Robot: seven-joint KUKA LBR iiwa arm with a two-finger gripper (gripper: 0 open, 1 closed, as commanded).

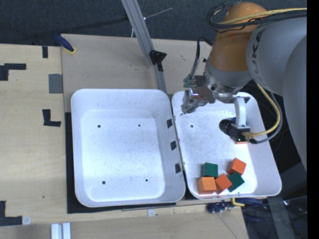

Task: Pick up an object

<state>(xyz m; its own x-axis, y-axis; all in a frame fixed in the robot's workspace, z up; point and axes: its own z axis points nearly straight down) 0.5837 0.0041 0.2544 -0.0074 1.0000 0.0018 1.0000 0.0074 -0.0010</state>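
Observation:
Several small blocks lie clustered in the near corner of the right bin (259, 183): a dark green block (210, 170), an orange block (206, 184), a second orange block (224, 182), a third orange one (238, 166) and a dark green one (236, 181) beneath it. My gripper (190, 103) hangs over the far left corner of the right bin, close to the rim between the two bins, well away from the blocks. I see no block between its fingers.
The left bin (79, 133) lies beside the right one. A slanted metal pole (144, 34) runs down to the bins' far edge. Black tape marks (47, 117) and a blue-yellow clip (65, 44) lie on the wooden bench.

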